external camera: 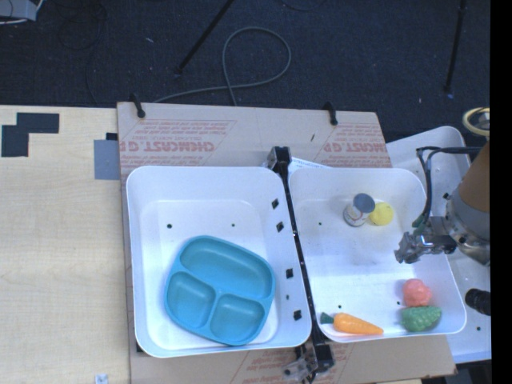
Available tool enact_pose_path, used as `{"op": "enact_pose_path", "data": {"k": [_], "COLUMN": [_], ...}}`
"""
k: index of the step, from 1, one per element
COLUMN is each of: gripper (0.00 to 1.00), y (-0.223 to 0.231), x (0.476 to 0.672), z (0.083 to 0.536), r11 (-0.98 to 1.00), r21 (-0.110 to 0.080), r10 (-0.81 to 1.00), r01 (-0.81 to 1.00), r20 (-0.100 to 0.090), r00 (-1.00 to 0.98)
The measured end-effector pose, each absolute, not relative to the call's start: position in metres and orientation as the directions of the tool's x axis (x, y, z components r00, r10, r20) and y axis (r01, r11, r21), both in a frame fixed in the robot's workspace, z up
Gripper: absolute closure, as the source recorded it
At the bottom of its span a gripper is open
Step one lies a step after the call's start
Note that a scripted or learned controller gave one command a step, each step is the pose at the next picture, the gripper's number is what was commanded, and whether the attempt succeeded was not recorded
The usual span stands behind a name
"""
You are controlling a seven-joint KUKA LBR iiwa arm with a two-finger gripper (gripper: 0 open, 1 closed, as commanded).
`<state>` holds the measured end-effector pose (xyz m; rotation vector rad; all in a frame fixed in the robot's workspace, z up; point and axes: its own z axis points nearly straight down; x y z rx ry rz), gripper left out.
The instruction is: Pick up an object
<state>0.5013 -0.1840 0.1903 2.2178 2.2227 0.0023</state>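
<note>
Approach step. Gripper (410, 249) over right bin (352, 184), finger state unclear, nothing seen held. Next: descend on pink ball (416, 292) below, close.

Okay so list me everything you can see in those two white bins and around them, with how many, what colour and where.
white bins: two, side by side on the bench
divided plate: one, blue, three compartments, lying in the left bin
small can: one, grey with a bluish top, upper part of the right bin
yellow ball: one, touching the can's right side
carrot: one, orange with a green end, near edge of the right bin
pinkish-red lump: one, lower right corner of the right bin
green lump: one, just below the pinkish-red one
cardboard sheet: one, brown, printed, under both bins
tool: one, grey, over the right bin's right side, above the pinkish-red lump
</note>
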Motion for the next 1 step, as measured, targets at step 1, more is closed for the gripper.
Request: {"op": "enact_pose_path", "data": {"k": [1], "gripper": [1.0], "y": [-0.1848], "x": [0.5024], "z": [0.243], "r11": [0.002], "r21": [0.003], "r10": [1.0], "r01": [1.0], "r20": [-0.001], "r00": [-0.002]}}
